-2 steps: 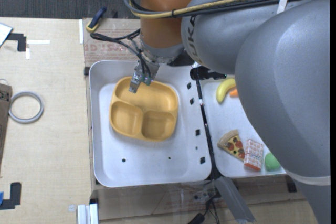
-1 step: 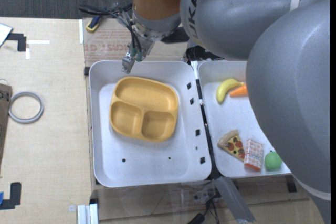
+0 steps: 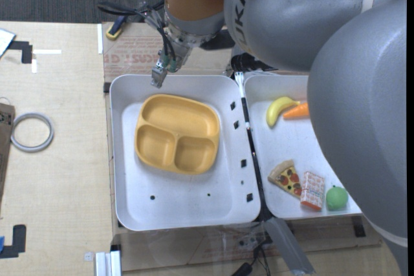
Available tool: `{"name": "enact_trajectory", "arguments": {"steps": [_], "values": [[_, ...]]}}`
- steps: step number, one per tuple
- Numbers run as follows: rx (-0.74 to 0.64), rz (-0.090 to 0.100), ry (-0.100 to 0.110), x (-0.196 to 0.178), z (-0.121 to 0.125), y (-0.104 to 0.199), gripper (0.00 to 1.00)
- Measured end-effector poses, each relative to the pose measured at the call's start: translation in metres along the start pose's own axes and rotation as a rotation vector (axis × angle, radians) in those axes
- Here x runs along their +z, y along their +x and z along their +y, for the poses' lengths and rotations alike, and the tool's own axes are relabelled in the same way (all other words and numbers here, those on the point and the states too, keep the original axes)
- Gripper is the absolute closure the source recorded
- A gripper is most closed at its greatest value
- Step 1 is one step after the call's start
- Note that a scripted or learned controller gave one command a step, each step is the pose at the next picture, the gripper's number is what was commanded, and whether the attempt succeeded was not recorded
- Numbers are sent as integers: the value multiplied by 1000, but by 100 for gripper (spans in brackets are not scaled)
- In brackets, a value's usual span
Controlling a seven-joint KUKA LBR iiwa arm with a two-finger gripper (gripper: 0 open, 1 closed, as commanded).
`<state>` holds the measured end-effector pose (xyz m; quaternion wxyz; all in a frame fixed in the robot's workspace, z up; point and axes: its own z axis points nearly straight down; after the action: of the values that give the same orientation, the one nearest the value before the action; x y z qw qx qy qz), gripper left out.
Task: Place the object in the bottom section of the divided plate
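Observation:
A yellow divided plate point(image 3: 178, 134) lies in the left white bin point(image 3: 129, 203), with one wide section at the far side and two smaller sections nearer the camera, all bare. The right bin point(image 3: 284, 210) holds a banana point(image 3: 279, 110), an orange carrot-like piece point(image 3: 296, 111), a pizza slice toy point(image 3: 286, 176), a red-and-white packet point(image 3: 312, 189) and a green round fruit point(image 3: 336, 198). My gripper point(image 3: 160, 74) hangs below the orange-banded wrist over the far rim of the left bin, just beyond the plate's far left corner. Nothing shows at its tip.
The grey arm point(image 3: 349, 74) covers the upper right and part of the right bin. A grey tape roll point(image 3: 30, 132) lies on the wooden bench to the left. Cardboard point(image 3: 132, 55) and a blue-and-yellow tool point(image 3: 116, 28) lie behind the bins.

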<state>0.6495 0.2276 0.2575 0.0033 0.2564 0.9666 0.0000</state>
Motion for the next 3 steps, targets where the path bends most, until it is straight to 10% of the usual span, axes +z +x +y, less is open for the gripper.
{"name": "enact_trajectory", "arguments": {"steps": [2, 3], "values": [[1059, 3, 8, -55, -17, 10, 100], [1059, 4, 5, 164, -17, 15, 100]]}}
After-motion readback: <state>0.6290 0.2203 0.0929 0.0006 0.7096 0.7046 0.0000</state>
